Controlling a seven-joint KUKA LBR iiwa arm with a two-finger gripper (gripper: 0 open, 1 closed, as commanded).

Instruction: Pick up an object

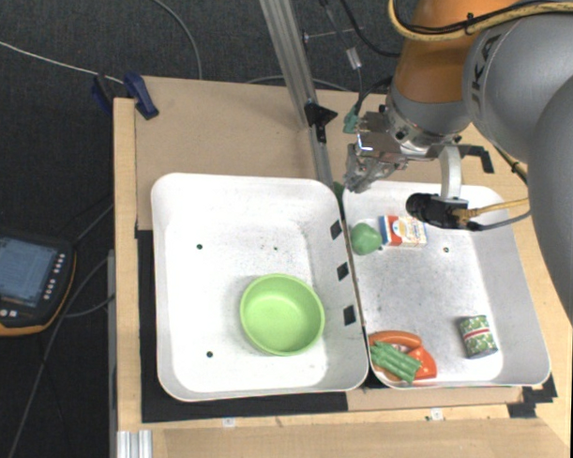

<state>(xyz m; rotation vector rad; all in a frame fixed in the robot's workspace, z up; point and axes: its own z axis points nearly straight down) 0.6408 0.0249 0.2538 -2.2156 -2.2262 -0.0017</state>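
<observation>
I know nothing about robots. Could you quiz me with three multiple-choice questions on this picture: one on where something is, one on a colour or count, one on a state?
1. Where is the green bowl?
A. left bin
B. right bin
C. on the floor

2. What colour is the ball?
A. red
B. green
C. blue

3. How does the small can lie?
A. inside the bowl
B. in the gripper
C. loose in the right bin

Answers: 1 A, it sits near the left bin's front; 2 B, it is pale green; 3 C, it rests alone near the front right corner.

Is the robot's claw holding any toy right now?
No. The gripper hangs over the right bin's far edge with nothing between its fingers; the green ball lies below it.
</observation>
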